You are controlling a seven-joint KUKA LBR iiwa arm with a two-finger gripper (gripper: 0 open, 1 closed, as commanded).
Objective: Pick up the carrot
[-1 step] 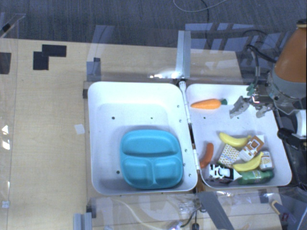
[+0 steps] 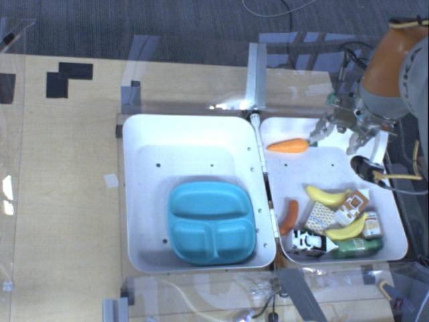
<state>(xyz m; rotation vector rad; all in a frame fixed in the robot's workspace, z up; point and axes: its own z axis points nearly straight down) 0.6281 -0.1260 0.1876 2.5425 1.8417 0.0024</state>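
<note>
The gripper (image 2: 339,134) hangs over the far end of the right bin (image 2: 397,210), its two fingers spread open with nothing between them; one fingertip (image 2: 315,135) points down toward the left and the other sits off to the right. The carrot (image 2: 288,146) lies on the bin floor just left of the gripper, orange, on its side, with its leafy end close to the nearer fingertip, though whether they touch is hard to tell. In front of the gripper, toward the near end of the same bin, lie two bananas (image 2: 326,196), a few small boxes (image 2: 353,205), a green item (image 2: 355,247) and a reddish sausage (image 2: 289,217) by the inner wall. Well off to the gripper's left, in the left bin (image 2: 144,180), a blue divided tray (image 2: 212,222) rests.
</note>
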